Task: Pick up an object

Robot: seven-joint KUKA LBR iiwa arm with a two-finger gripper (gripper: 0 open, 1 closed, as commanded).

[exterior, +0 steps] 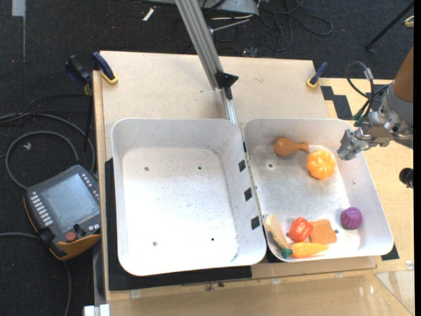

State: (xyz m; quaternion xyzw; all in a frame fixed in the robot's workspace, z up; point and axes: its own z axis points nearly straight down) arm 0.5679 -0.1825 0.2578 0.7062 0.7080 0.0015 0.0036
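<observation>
Two bins sit side by side on the surface [197, 84]. The right bin [375, 196] holds a pumpkin [321, 164] near its far edge and a carrot [309, 249] at its near edge.

the grey arm [401, 107] reaches in from the right, its pincer [347, 148] angled down and leftward.

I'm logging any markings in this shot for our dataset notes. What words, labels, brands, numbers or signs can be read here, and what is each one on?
None can be read.
The handheld controller on the floor left of the bench has a screen and buttons, too small and blurred to read.
The black squares along the seam between the left bin and the right bin are plain patches without characters.
The toy foods and the claw carry no visible text.
</observation>
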